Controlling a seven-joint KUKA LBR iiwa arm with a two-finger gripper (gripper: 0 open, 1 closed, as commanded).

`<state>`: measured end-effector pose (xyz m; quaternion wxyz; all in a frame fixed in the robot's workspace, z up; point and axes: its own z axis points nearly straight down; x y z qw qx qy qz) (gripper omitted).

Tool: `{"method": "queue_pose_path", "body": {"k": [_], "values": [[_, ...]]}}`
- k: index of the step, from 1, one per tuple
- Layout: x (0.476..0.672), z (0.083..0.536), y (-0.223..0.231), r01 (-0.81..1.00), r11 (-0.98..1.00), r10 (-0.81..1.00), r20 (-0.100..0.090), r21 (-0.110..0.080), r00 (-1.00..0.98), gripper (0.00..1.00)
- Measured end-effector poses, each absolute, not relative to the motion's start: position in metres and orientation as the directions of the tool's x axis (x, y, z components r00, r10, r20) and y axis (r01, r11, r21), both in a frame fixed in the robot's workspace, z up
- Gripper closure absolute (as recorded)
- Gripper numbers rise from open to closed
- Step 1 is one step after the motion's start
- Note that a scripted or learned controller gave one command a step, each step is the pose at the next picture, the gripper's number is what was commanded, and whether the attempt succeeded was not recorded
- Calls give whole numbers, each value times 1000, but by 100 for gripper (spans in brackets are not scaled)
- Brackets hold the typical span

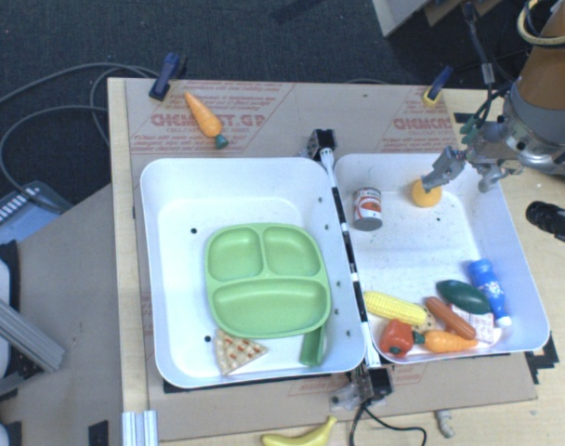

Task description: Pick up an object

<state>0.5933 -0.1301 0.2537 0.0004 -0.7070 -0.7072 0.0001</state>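
My gripper (466,175) hangs over the back right corner of the right bin (505,230), open, with nothing between its fingers. Its left finger (442,169) is just above a small yellow piece (426,194) on the bin floor. A small can (366,208) stands near the bin's left wall. In the front right corner lie a corn cob (395,308), a red pepper (396,338), a carrot (445,342), a sausage (450,317), a dark green vegetable (464,295) and a blue bottle (488,289).
The left bin (171,203) holds a green divided plate (266,280), a pizza slice (237,351) and a green stick (312,347). Another carrot (203,116) lies on the bench behind it, and a banana (301,433) at the front edge.
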Motion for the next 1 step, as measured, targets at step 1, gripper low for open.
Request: {"method": "queue_pose_path", "body": {"k": [1], "values": [[653, 197, -175, 1000, -1, 1000, -1, 0, 1, 0]]}}
